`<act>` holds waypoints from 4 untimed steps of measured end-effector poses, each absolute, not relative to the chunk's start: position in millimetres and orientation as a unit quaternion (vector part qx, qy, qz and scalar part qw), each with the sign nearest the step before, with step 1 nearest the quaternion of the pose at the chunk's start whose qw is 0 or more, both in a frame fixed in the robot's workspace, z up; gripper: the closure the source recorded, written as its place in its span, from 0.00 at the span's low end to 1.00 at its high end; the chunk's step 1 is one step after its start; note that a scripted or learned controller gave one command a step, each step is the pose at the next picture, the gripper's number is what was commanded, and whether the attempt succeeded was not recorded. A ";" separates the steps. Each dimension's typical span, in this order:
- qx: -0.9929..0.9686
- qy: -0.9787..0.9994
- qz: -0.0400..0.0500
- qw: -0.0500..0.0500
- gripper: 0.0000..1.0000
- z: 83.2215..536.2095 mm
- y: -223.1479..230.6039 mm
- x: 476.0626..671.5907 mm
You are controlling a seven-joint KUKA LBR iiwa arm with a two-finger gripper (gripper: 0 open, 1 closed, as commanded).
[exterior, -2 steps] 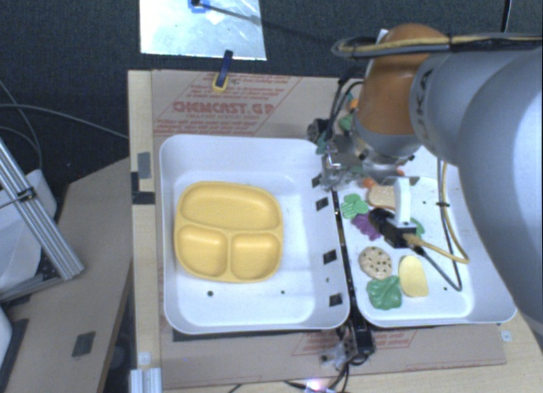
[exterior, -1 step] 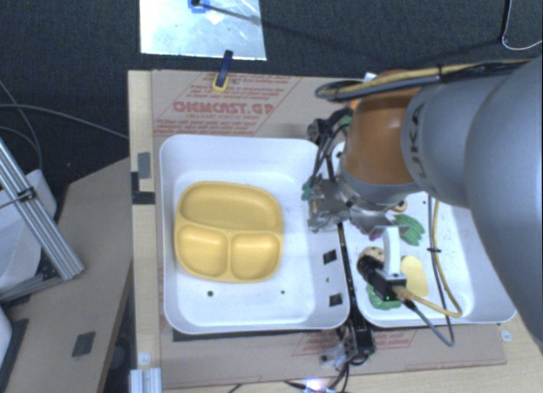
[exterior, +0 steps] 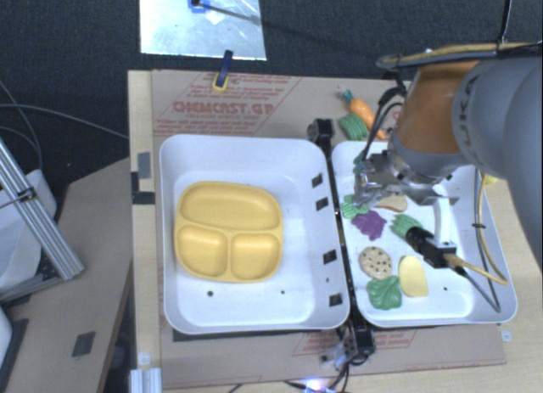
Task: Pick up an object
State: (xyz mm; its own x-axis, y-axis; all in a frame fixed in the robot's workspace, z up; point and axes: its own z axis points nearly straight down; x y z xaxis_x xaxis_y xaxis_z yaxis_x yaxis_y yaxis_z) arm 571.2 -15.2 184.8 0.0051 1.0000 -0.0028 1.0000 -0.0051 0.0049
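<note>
The right bin [exterior: 488,298] holds several toy foods: a purple grape bunch [exterior: 369,224], a speckled cookie [exterior: 374,261], a green leafy piece [exterior: 384,292], a pale yellow piece [exterior: 413,277], a tan slice [exterior: 393,204] and a green piece [exterior: 401,225]. My gripper [exterior: 368,183] hangs low over the upper left part of this bin, just above the grape bunch and a small green piece [exterior: 350,210]. The arm's body hides the bin's upper middle.
The left bin [exterior: 254,149] holds a yellow divided plate [exterior: 227,230]. An orange carrot [exterior: 361,109] and a green toy [exterior: 354,126] lie at the right bin's far rim. A shiny sheet [exterior: 202,9] lies beyond the bench.
</note>
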 end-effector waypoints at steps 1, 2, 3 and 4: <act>0.707 0.707 0.001 0.001 0.00 184.4 -10.2 569.7; 0.706 0.708 0.001 0.001 1.00 195.4 -10.2 570.5; 0.706 0.708 0.001 0.001 0.00 194.9 -10.2 570.3; 0.710 0.705 -0.002 -0.001 0.00 145.9 -88.7 548.2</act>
State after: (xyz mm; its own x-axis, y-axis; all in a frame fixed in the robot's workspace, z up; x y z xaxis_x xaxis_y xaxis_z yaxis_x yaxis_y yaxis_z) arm 548.2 -88.7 145.9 0.0068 1.0000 -0.0022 1.0000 -0.0068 -0.0037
